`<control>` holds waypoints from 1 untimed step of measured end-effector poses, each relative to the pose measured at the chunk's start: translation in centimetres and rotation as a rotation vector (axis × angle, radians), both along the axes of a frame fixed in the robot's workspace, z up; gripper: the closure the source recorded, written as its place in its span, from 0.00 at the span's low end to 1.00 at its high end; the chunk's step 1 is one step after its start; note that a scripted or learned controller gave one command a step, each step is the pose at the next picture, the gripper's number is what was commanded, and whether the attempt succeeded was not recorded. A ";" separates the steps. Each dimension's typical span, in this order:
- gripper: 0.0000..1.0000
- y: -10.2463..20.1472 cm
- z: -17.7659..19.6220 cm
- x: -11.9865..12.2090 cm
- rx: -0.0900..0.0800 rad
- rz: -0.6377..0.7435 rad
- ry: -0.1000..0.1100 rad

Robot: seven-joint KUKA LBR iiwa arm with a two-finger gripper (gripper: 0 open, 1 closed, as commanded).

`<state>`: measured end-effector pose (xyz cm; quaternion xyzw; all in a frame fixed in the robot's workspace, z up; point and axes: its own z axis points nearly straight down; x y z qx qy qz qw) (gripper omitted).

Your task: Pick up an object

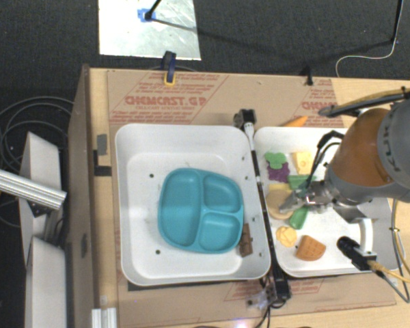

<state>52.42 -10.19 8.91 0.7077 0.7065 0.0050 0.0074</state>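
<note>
My gripper [302,201] is low in the right bin [383,214], reaching in from the right, among several toy foods. A green cylinder [298,217] lies just below the gripper and a tan round piece [278,198] just to its left. Another green piece [298,181] sits just above it. Further up are a green leafy piece [276,160], purple grapes [279,173] and a yellow block [303,161]. Near the bin's front lie a yellow lump [285,236] and an orange wedge [310,249]. Nothing visibly hangs from the gripper.
The left bin [140,183] holds a blue divided plate [201,210] and a small brown piece [246,239] against its right wall. An orange carrot-like piece [296,121] lies on the cardboard behind the right bin. The arm's body covers the right bin's right half.
</note>
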 end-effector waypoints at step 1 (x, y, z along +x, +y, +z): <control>1.00 0.1 1.1 0.1 0.003 0.005 0.002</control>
